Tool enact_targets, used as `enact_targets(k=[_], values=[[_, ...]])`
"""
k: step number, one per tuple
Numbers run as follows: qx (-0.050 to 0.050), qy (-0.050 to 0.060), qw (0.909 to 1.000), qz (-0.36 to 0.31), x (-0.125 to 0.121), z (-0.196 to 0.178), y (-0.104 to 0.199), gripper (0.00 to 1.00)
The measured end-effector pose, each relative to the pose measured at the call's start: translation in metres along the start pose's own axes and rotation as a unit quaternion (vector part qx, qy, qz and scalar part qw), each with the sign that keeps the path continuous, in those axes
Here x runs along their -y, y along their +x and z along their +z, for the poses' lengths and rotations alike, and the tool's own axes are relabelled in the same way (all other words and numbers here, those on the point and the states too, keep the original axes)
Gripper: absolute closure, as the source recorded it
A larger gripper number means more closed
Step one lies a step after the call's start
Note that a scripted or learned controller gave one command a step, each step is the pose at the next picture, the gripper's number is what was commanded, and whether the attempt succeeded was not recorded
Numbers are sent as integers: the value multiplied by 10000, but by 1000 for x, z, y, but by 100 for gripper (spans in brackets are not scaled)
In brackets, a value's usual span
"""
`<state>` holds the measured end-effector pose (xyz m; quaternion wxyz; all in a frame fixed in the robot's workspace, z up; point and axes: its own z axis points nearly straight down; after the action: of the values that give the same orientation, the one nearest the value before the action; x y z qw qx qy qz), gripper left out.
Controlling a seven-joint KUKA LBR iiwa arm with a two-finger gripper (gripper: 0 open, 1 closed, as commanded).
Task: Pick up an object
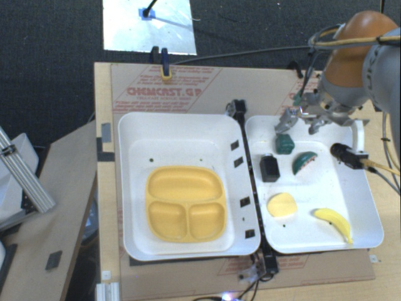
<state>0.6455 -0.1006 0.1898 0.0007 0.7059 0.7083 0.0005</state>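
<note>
Camera view puts the gripper (301,119) above the right bin (369,221), fingers spread, gripping nothing; green object (285,144) just beneath — pick not yet made.

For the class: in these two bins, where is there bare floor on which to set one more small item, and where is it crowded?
Left bin: bare floor rings the yellow tray, widest along the far edge. Right bin: a bare strip lies at the near edge between the yellow disc and banana. It is crowded around the green block, black box and green wedge, below the gripper.
</note>
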Motion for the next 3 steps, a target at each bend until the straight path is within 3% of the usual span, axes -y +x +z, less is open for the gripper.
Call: enact_targets(k=[2, 3], values=[[-1, 18, 10000, 7, -5, 108, -3, 0], [2, -18, 10000, 6, -7, 94, -3, 100]])
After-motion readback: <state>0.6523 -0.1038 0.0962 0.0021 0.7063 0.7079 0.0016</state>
